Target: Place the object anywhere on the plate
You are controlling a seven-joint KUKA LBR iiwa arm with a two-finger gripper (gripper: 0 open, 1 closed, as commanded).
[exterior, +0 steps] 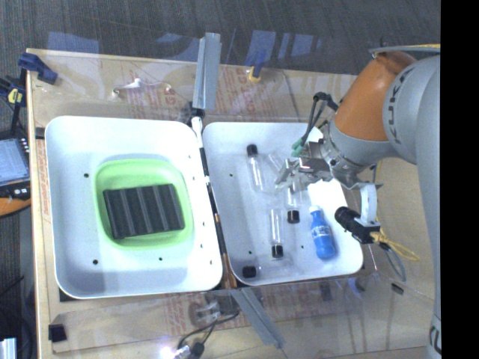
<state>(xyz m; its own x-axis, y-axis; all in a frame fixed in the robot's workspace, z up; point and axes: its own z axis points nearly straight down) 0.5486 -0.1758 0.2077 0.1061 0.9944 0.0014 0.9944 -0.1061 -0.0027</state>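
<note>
A wooden bench (112, 88) on dark carpet (224, 6) bears two white bins (67, 260).

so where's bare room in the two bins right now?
Left bin: white floor around the green plate, widest below it; a black ridged block covers the plate's middle. Right bin: free strip along its left wall. Crowded right of that: clear tubes, blue bottle, gripper.

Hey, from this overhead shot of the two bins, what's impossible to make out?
- End effector: small and cluttered in the camera view, so its state is unreadable.
- Clear tubes in the right bin: transparent against white, outlines faint.
- Green plate: a dark ribbed block covers its centre.
</note>
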